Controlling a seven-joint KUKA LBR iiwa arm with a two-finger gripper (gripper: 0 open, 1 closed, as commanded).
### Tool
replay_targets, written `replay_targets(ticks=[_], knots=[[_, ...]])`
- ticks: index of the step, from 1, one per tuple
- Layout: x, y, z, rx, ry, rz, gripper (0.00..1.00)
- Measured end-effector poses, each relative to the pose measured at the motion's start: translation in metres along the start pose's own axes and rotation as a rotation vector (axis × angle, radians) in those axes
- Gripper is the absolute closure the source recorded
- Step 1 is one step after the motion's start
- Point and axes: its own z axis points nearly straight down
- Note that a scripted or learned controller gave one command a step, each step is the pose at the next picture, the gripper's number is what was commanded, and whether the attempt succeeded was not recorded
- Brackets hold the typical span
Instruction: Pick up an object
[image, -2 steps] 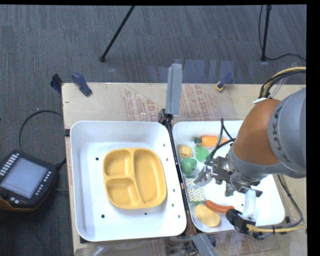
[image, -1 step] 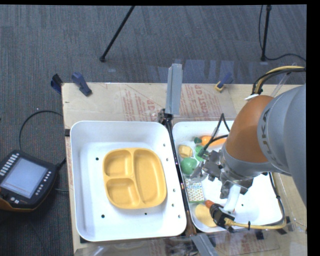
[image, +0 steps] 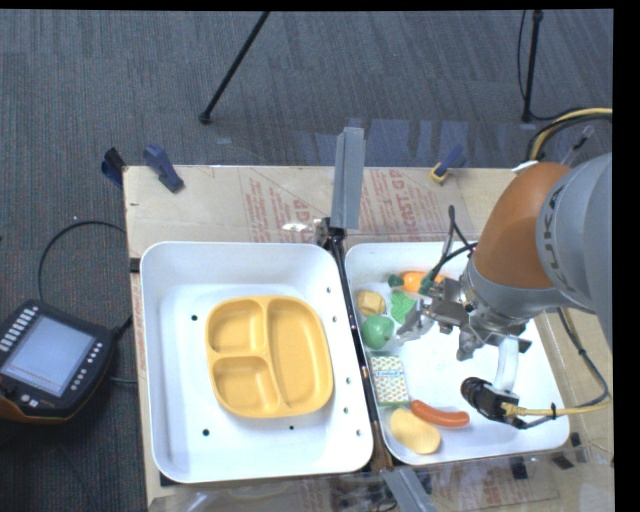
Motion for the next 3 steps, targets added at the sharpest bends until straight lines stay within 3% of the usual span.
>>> replay_targets(ticks=[1,2,3], knots=[[-0.043,-0.035,0.095,-0.007,0.006,-0.227,0.0],[-0.02,0.023,0.093,-0.015,0.004,-0.139,0.0],[-0.053,-0.034,0.1,0.001,0.002,-0.302,0.0]])
